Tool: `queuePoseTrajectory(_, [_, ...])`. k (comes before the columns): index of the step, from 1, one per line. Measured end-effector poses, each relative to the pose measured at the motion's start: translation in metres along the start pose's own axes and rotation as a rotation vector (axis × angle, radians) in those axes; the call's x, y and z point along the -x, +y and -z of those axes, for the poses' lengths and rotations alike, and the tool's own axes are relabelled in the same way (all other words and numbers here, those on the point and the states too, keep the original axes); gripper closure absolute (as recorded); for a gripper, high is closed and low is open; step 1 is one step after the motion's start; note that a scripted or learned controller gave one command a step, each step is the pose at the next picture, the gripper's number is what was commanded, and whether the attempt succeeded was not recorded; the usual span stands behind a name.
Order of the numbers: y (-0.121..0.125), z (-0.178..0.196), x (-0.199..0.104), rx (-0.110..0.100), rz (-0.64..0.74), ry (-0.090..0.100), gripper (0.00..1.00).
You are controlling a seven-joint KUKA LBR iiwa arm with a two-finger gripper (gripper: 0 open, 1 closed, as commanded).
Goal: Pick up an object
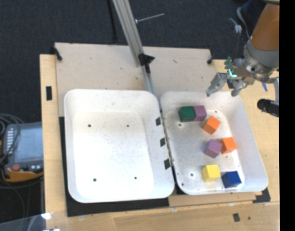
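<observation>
The hand hangs open and holds nothing, above the far rim of the right bin. Inside that bin lie seven blocks. The green block touches a purple block near the far rim, well below the hand.

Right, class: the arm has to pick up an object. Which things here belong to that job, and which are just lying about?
Belong to the job:
gripper, above the right bin's far edge
green cube
purple cubes
orange cubes
yellow cube
blue cube
right bin, holding the cubes

Just lying about:
left bin
metal post
handheld controller
</observation>
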State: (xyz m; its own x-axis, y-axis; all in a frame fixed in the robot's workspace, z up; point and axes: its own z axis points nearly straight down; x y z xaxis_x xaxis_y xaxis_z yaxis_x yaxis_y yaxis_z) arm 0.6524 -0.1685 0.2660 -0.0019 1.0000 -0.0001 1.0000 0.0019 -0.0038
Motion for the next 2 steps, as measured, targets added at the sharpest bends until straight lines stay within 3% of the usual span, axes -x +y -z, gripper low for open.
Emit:
queuePoseTrajectory(1, [0.001, 0.003, 0.000, 0.004, 0.003, -0.002, 0.00])
queuePoseTrajectory(2, [0.005, -0.059, 0.000, -0.001, 0.002, -0.001, 0.00])
